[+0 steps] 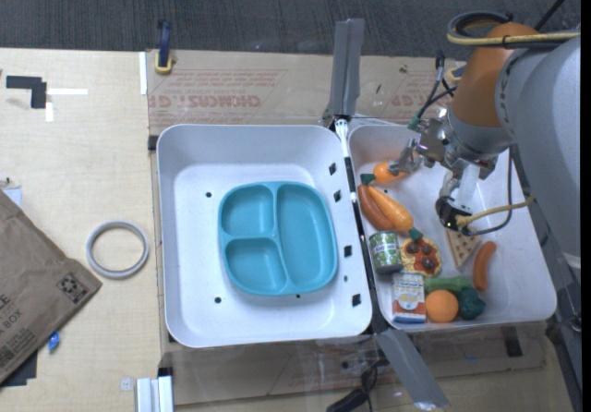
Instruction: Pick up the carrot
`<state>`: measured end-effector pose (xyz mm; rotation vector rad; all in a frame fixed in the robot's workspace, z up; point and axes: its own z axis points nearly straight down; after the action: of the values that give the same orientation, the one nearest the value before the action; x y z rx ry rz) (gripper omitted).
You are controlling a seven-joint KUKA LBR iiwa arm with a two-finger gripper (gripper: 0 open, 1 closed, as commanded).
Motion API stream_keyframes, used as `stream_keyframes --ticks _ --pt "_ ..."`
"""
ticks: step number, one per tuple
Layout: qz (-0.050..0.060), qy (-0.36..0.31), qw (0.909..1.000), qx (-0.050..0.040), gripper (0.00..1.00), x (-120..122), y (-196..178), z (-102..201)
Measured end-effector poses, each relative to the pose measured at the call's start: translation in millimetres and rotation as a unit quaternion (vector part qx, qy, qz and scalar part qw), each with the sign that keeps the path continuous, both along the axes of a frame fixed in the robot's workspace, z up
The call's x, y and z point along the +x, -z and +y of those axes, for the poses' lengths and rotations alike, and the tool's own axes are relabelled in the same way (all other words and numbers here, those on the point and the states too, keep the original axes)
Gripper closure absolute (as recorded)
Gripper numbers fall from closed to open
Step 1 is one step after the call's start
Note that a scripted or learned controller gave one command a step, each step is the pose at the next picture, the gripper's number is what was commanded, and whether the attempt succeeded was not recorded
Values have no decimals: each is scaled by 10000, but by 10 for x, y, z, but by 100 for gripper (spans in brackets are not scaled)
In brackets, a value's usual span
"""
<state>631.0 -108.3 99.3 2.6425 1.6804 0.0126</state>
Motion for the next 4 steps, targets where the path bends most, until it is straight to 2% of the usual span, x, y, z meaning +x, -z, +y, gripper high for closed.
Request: stream_keyframes --ticks 1,2,3,4 --pt "83 -803 9967 10 0 77 -897 603" --pt "94 -1368 9906 11 0 124 -356 119" --pt "81 -1987 9800 3 0 -95 -1096 -431" --pt "4 -1273 9919 -19 0 284 -98 -21"
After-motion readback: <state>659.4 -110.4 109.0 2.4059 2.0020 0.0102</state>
